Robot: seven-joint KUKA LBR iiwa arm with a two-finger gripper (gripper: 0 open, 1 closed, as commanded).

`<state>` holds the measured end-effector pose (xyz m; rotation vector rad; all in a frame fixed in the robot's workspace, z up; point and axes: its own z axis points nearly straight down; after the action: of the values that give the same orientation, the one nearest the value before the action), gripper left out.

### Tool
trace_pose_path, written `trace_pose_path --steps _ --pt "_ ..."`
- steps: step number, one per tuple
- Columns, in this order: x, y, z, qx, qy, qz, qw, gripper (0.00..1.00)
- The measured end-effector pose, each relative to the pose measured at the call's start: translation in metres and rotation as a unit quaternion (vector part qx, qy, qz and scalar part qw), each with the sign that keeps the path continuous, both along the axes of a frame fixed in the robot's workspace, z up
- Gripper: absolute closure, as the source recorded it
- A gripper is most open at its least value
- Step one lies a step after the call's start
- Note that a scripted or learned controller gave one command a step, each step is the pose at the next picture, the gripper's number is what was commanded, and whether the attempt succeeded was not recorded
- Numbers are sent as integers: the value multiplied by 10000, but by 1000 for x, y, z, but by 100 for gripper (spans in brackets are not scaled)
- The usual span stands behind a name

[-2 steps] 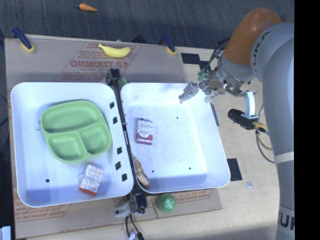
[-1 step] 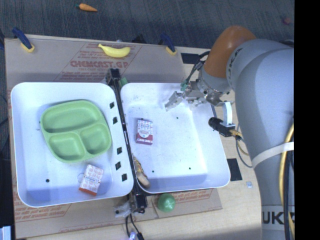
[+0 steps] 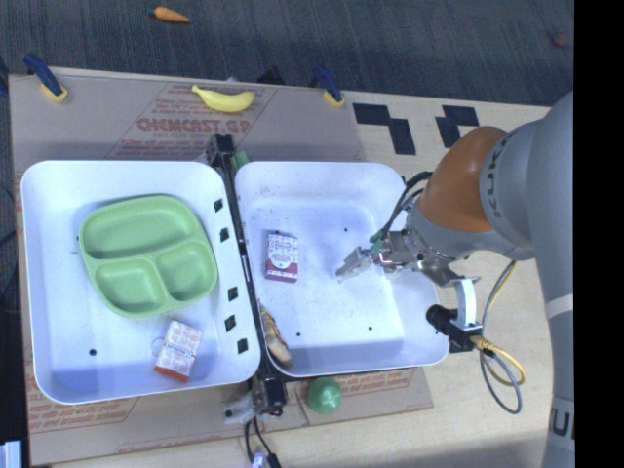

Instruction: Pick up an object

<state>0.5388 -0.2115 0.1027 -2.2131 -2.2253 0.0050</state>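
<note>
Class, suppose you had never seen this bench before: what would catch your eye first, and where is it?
The big grey arm with its orange band reaches in from the right, its end effector over the right bin. Next, the green divided tray in the left bin. A yellow banana lies on the cardboard behind the bins.

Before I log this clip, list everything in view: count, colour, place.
Bins: two, white, side by side on the bench.
Divided plate: one, green, left bin.
Small packet: one, red and white, left bin, near front.
Small box: one, red and white, right bin.
Banana: one, yellow, behind the bins.
Ball: one, green, in front of the right bin.
Carrot: one, orange, on the floor.
Arm: grey, orange band; jaws over the right bin.
</note>
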Motion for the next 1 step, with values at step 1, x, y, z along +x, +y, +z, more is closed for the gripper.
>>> trace_pose_path --steps 1 --pt "69 1 32 4 -24 -4 10000 0"
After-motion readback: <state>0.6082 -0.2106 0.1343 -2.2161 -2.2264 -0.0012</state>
